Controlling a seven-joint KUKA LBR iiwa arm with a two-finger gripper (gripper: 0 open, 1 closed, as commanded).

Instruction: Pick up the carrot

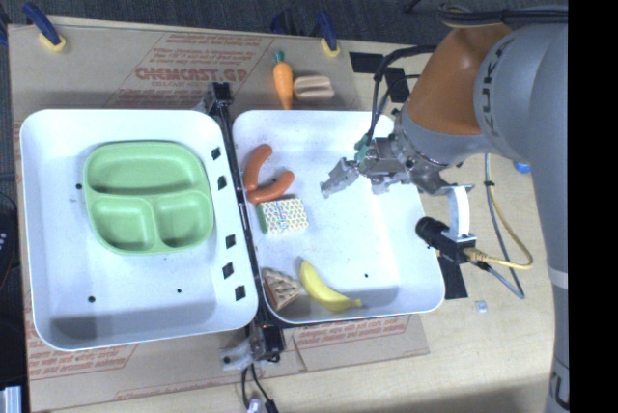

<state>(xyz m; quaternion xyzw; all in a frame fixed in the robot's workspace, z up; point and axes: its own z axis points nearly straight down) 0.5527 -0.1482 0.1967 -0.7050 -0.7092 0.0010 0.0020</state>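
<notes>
I see the carrot outside the right bin, up-left of my gripper, long axis vertical. Can't tell its grip state.

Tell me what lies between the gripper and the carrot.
Nothing solid blocks the way. The carrot lies outside the right bin, behind its far rim, beside a small bun-like toy. The gripper hangs over the bin's bare floor.

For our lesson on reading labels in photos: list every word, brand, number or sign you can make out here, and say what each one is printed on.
"CHEMCAST GP": red print on the brown cardboard sheet under the two white bins, above the left one.
Smaller red line just beneath it: too blurred to read.
Red print on the cardboard along the bins' lower edges: too small to read.
"KU": dark letters, cut off, on the grey robot arm.
</notes>
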